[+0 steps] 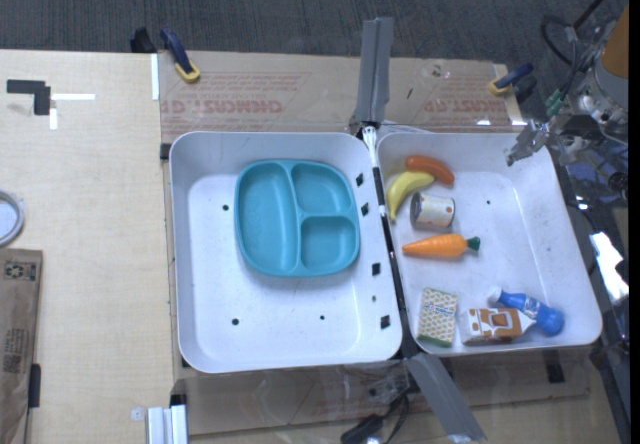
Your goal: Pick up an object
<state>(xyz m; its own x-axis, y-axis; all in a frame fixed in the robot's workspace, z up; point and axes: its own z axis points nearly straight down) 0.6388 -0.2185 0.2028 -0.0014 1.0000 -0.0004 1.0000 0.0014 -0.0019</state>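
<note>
The right bin [545, 232] holds several small items. A yellow banana [402, 191] and an orange-red sausage [430, 169] lie at its far left, with a small can [432, 211] on its side just in front of them. In the middle lies a carrot [438, 247]. Along the near wall are a cracker packet [437, 317], a small orange carton [490, 326] and a blue bottle [532, 311]. My gripper [523, 146] hangs over the bin's far right corner, apart from all of them, with nothing seen in it.
The left bin [200, 262] holds a teal divided plate [298, 217]. Clamps [180, 56] and a cardboard sheet [260, 97] sit behind the bins. Cables and the arm's body [600, 82] crowd the right edge. A brown packet [18, 312] lies on the bench at far left.
</note>
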